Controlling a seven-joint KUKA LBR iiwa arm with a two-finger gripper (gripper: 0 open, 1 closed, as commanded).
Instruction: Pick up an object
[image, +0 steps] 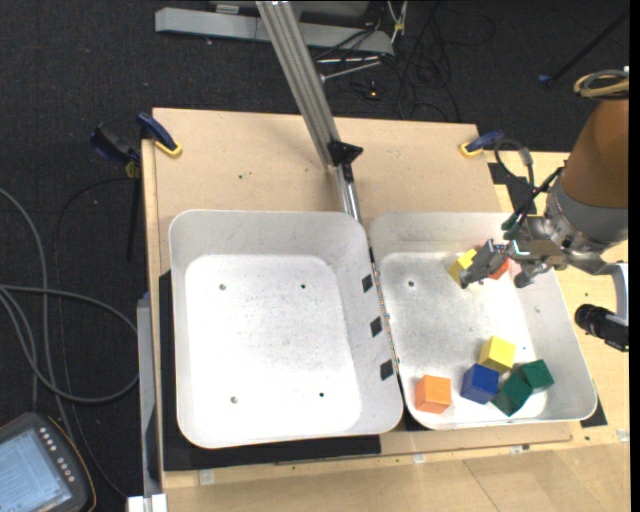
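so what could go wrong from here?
1. The hand is low over the yellow block near the right bin's back wall; an off-centre close could push it away.
2. A red piece sits against the hand and may get nudged or caught too.

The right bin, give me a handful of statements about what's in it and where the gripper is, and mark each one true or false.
1. The orange block lies near the right bin's front edge. True.
2. The blue block sits in the left bin. False: it is in the right bin, beside a yellow block.
3. The gripper is over the right bin's far side. True.
4. The green blocks are at the bin's far left corner. False: they lie near its front right corner.
5. A small yellow object sits near the gripper. True.
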